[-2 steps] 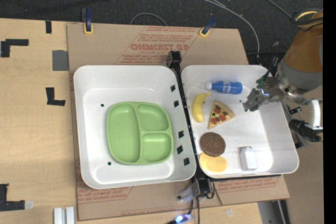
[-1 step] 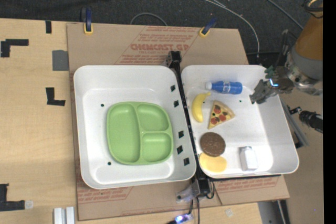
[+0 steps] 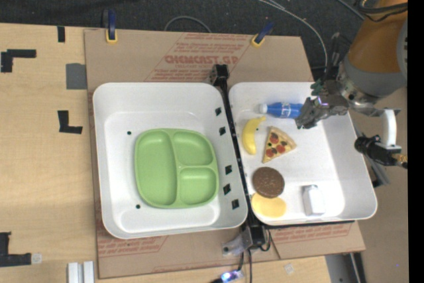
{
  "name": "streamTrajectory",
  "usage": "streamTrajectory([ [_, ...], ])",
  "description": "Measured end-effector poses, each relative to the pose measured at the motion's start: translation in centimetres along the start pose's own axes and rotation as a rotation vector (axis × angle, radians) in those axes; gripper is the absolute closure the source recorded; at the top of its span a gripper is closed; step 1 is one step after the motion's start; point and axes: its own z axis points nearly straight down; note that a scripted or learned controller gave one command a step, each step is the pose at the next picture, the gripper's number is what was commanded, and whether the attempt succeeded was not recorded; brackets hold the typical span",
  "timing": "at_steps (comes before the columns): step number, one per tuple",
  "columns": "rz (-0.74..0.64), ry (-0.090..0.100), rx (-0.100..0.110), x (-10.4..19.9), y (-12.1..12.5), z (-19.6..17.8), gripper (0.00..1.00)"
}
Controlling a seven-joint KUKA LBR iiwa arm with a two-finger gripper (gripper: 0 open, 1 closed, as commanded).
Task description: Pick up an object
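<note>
Both white bins (image 3: 109, 109) look smooth glossy plastic. Green divided tray (image 3: 176, 166) in the left bin: matt plastic. Under the bins, brown cardboard sheet (image 3: 192, 56), matt, printed. Worktop (image 3: 40, 162) beside the cardboard: pale wood-grain, matt. Bottle (image 3: 281, 109) in the right bin: shiny plastic.

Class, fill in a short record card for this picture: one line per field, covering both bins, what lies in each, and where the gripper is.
left bin: holds a green divided plate
right bin: banana, pizza slice, blue bottle, brown cookie, yellow piece, white block
bottle pose: lying on its side
gripper: over the right bin, beside the bottle's end
arm: reaches in from the right
</note>
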Motion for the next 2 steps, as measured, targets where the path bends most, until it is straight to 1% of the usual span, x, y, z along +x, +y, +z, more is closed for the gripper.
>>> streamTrajectory([
  [2,-0.001,-0.001,0.003,12.6,1.2,1.4,1.0],
])
